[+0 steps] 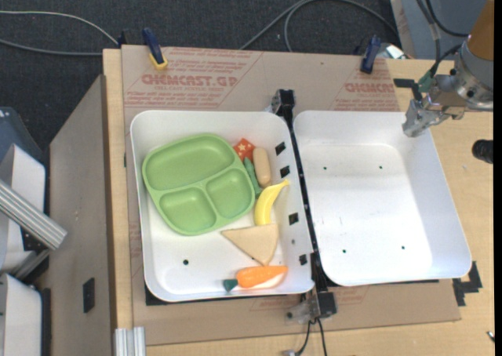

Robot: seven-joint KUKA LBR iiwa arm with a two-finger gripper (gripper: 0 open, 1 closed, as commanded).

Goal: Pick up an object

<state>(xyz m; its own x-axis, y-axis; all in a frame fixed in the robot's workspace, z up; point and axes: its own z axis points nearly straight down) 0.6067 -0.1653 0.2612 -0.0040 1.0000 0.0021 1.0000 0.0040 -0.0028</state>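
On the bench: two shallow white bins sit side by side on a brown board, seen from above at a slant.
Left bin [149, 268]: holds all the objects in view.
Green tray [196, 182]: a divided plate with three compartments, lying flat in the upper left part of the left bin.
Hot dog [261, 166]: upright in the picture, just beside the tray's right edge.
Red piece [245, 147]: small, near the top of the hot dog; too small to identify.
Banana [269, 202]: yellow, curved, below the hot dog, near the divider between the bins.
Wedge [255, 241]: tan, triangular, just below the banana.
Carrot [259, 276]: orange with a green tip, lying near the left bin's front rim.
Right bin [376, 213]: white, tilted slightly.
Gripper [416, 123]: at the right bin's upper right corner, well apart from every object; nothing is visibly held, and I cannot tell how far it is parted.
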